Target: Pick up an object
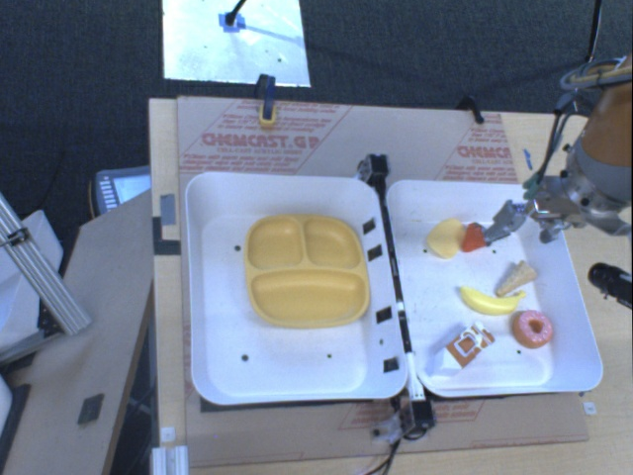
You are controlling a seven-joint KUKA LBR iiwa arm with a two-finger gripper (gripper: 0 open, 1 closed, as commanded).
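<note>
The gripper is positioned over the upper part of the right bin, reaching in from the arm. Whether it is open or closed cannot be determined from this view. A red object lies at the gripper tip, touching or just beside it; actual contact cannot be confirmed. A yellow lemon-like piece sits just beside the red object, on the side away from the gripper. Also in the right bin: a banana, a wedge, a pink doughnut, and a brown-and-white item. The left bin contains a yellow compartment tray.
</note>
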